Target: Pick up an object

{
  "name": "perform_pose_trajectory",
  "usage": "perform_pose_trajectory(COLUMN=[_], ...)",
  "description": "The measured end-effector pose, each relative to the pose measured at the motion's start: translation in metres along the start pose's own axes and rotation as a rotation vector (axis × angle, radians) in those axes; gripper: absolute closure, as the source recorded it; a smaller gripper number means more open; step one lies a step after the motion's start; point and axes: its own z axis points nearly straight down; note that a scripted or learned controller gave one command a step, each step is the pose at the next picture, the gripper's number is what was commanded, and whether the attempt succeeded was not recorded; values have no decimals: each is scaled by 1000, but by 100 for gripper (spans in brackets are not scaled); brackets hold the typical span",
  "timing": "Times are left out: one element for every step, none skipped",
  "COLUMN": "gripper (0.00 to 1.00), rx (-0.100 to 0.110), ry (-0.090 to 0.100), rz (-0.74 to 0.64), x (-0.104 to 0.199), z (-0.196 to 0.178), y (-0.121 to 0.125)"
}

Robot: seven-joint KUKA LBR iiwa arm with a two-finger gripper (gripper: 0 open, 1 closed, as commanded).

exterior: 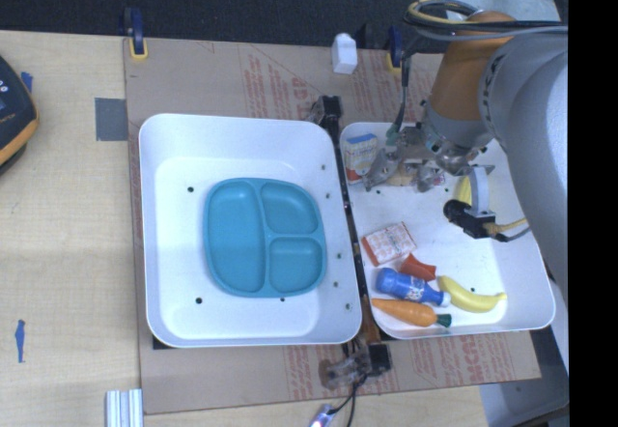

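My gripper (404, 172) hangs low over the far end of the right bin (526, 314), below the orange wrist band. Just left of it stands a small white cup-like container (359, 149) with a printed label. A yellow object (464, 189) peeks out on the gripper's right, partly hidden by the arm. Nearer the front lie a red-and-white packet (388, 242), a small red piece (418, 267), a blue bottle (409, 287), an orange carrot (409, 313) and a yellow banana (473, 298). Nothing can be seen held in the gripper.
The left bin (164, 222) holds a blue divided plate (265, 236). Between the two bins runs a raised rim (346, 222). The bulky grey arm covers the right bin's far right corner. A white clip (344, 52) sits on the cardboard behind the bins.
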Motion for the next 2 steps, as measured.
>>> perform_pose_trajectory(gripper=[0,0], rx=[0,0], ry=[1,2], rz=[0,0], x=[-1,-1], z=[0,0], y=[0,0])
